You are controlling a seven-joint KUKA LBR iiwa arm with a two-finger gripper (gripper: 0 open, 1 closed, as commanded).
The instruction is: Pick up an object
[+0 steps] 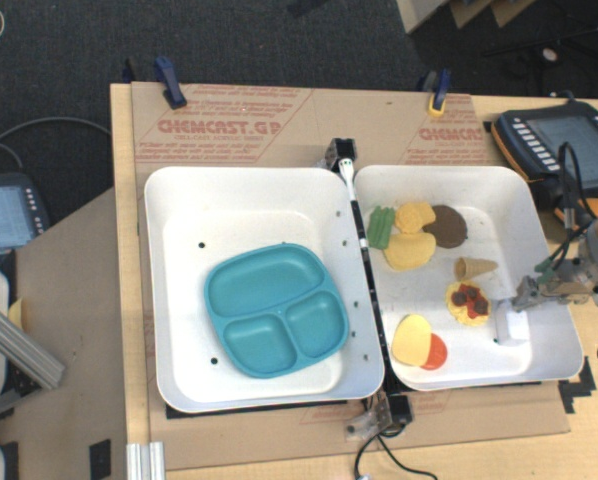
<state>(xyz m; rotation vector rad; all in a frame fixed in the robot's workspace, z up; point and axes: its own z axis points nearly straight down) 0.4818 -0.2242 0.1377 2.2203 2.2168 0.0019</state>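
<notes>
The gripper [524, 303] hung low over the right-hand part of the right bin [539, 208], reaching in from that side, and whether it was spread or pressed together could not be told; nothing showed between its tips. The step in hand looked like the approach, with no object yet picked up.

The candidates all lay in that bin: a pizza slice [468, 303] just to the gripper's left, a small cone [474, 266] above it, a yellow-and-red piece [419, 343] near the front edge, and further back a green piece [380, 227], two yellow pieces [410, 251] and a brown round one [446, 227] bunched together. The left bin [169, 268] held a teal divided tray [276, 310], well apart from the arm.

The next move probably called for a short shift left to centre over the pizza slice or the cone, then a straight descent. Both toys lay flat on the bin floor, so a grasp would likely need to come down very close to it.
</notes>
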